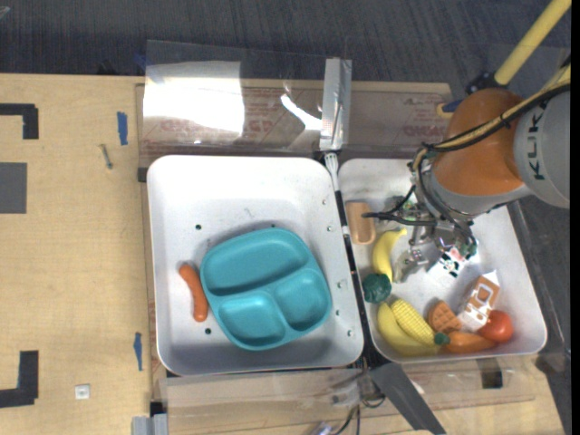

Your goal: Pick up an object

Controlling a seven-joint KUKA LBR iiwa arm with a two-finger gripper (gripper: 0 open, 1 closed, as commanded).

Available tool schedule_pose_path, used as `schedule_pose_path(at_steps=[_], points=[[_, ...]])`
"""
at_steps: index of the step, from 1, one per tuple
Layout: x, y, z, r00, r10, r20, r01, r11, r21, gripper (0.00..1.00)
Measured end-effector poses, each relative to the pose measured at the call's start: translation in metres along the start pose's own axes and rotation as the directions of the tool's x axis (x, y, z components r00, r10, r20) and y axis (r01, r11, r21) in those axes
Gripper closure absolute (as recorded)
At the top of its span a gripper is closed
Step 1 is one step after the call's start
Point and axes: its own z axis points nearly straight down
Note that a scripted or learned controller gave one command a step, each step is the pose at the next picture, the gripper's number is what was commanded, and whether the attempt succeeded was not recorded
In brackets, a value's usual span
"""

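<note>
The hand (424,259) sits low over the right bin (530,279), in the right centre of the frame, under the orange band of the arm (485,143). Whether it is released or clenched cannot be told from this view, and no object can be seen gripped in it.

Just left of the hand lies a yellow banana (387,250). A tan block (361,223) rests above the banana against the bin's left wall. Below the banana is a dark green round item (376,287), and lower still a corn cob (405,321). To the lower right are an orange wedge (443,316), a white-and-orange carton (480,299), a carrot (468,340) and a red tomato (497,325).

The left bin (181,188) carries a teal divided plate (265,286), with an orange sausage-shaped item (195,291) just beside its left edge.

Judged step: approach or descent onto a target, grasp not yet confirmed. The nearest candidate is the banana.

Next move requires: centring the hand over one object, keeping clear of the crowded neighbours and the bin wall, then closing and lifting straight up. The curved, smooth banana may slip if gripped off-centre.
</note>
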Motion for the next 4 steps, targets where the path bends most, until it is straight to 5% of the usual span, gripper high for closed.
schedule_pose_path(at_steps=[1, 2, 4], points=[[0.027, 0.002, -0.001, 0.995, 0.096, 0.003, -0.096, 0.995, 0.0, 0.0], [-0.021, -0.005, 0.001, 0.997, 0.073, 0.002, -0.073, 0.997, 0.001, 0.0], [0.025, -0.008, 0.0, 0.993, -0.118, 0.003, 0.118, 0.993, 0.001, 0.0]])
